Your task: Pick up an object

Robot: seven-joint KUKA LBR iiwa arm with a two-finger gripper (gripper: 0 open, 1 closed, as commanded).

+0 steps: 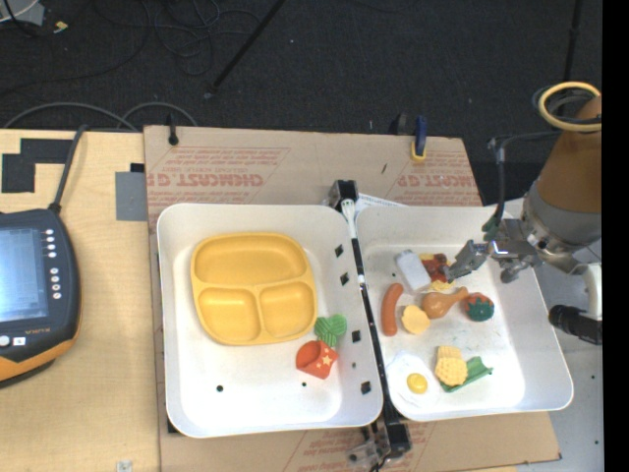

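Here the arm (568, 180) reaches in from the right, its jaws (474, 256) hanging over the far part of the right bin (550, 386). Whether the jaws are open or closed cannot be told; nothing is seen between them.

The right bin holds a cluster of toy food. A white piece (412, 268) lies just left of the jaws, with a small red-and-dark piece (434, 264) beside it. Near of these lie a sausage (392, 308), a drumstick (443, 302) and a tomato (480, 308), close together. Nearer still, the corn (451, 368) rests on a green leaf (477, 371), and a fried egg (414, 382) lies just left of it.

In the left bin (182, 382) a yellow tray (254, 288) with three compartments sits toward the far side. A strawberry (316, 359) and a green piece (331, 328) lie at its near right corner, close to the divider between the bins.

A pendant (29, 288) rests on the tabletop (98, 401) at far left.
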